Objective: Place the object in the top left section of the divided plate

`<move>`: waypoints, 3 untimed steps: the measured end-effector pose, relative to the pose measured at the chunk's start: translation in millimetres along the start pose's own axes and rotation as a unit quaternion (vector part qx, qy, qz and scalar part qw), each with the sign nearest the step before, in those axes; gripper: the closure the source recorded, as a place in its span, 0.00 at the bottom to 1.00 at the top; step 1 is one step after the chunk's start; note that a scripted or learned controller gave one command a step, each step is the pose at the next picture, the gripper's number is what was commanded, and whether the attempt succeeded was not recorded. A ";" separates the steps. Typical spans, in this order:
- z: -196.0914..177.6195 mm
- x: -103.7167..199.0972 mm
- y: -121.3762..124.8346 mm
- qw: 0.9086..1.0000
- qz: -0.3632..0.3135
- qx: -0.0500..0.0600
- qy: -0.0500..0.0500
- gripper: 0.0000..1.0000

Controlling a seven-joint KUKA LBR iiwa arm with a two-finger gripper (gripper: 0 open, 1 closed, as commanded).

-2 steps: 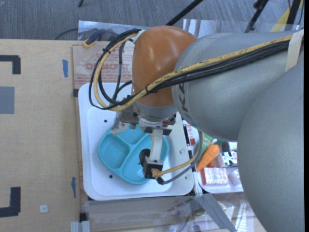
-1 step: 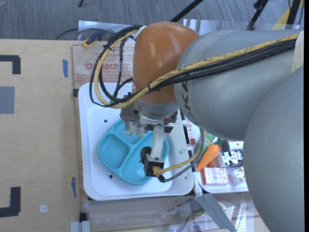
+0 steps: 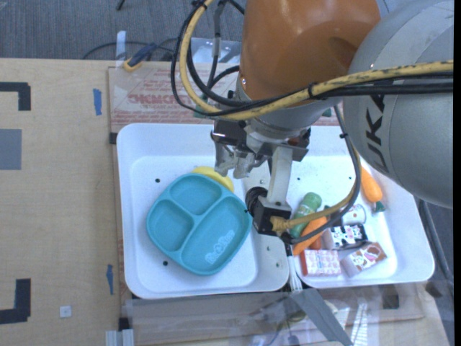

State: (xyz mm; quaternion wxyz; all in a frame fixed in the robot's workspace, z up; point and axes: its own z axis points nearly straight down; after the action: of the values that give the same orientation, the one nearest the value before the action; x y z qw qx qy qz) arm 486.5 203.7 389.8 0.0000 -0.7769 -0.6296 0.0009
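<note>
Camera view: gripper [image 3: 233, 164] just beside yellow object [image 3: 214, 174], seemingly lying crosswise behind divided plate [image 3: 175, 223]; grip state unclear.

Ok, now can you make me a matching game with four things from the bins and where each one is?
Things:
1. divided plate
2. yellow thing
3. carrot
4. green bottle

Places:
A. by the right wall of the right bin
B. in the middle of the left bin
C. peeking out past the plate's far rim
D. in the right bin, near its left side

Pairs: 1-B, 2-C, 3-A, 4-D
</note>
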 end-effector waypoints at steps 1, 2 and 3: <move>131.5 -1.6 -5.0 0.998 -0.061 0.001 0.000 1.00; 136.3 19.0 -11.5 1.000 0.021 0.000 0.000 1.00; 162.4 18.6 -11.7 0.996 -0.087 0.002 0.000 1.00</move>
State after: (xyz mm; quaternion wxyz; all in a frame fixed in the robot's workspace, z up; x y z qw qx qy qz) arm 478.7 224.1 227.4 0.0014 -0.7193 -0.6947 0.0022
